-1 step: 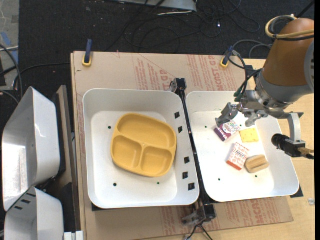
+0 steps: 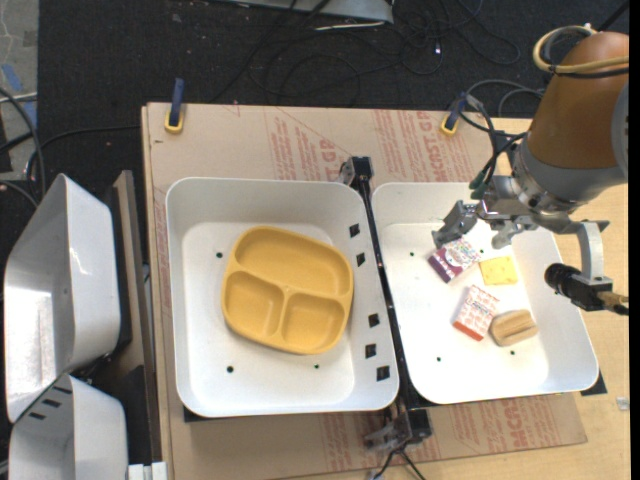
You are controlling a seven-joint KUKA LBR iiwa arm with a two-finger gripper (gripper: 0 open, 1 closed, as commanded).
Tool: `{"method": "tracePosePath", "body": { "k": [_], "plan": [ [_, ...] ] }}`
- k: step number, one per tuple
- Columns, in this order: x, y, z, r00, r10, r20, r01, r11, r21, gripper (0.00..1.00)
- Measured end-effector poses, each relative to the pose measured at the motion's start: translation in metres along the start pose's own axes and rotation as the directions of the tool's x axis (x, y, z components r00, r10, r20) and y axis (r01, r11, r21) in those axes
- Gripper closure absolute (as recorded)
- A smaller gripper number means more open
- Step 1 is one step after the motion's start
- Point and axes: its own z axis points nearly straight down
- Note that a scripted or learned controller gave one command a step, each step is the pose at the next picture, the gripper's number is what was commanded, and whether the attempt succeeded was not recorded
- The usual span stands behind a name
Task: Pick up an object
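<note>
In the right bin [image 2: 560,373] we see four small things close together: a purple packet [image 2: 455,260], a yellow square [image 2: 499,271] just beside it, a red and white box [image 2: 476,312] below, and a tan block [image 2: 513,327] touching that box. The left bin [image 2: 190,298] bears a yellow divided plate [image 2: 287,289]. We find the packet's print too small to read. The gripper [image 2: 482,225] hangs just above the packet, its fingers spread and holding nothing; the grey arm [image 2: 580,118] slants in from the right.

In the right white bin [image 2: 560,368], bare floor lies in front of the tan bread-shaped block [image 2: 513,326]; behind it crowd a yellow square [image 2: 499,270] and two small packets.
</note>
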Motion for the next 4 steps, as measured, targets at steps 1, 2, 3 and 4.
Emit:
{"method": "tracePosePath", "body": {
  "k": [1, 2, 3, 4],
  "plan": [
    [-0.002, -0.006, 0.045, 1.0, 0.004, 0.0, -0.004, 1.0, 0.004, 0.0],
    [-0.012, -0.005, 0.1, 1.0, 0.004, 0.0, -0.004, 1.0, 0.004, 0.0],
    [-0.013, -0.003, 0.163, 1.0, 0.004, 0.0, -0.004, 1.0, 0.004, 0.0],
    [-0.013, -0.002, 0.149, 1.0, 0.006, -0.001, -0.006, 1.0, 0.0, 1.0]
  ]
}}
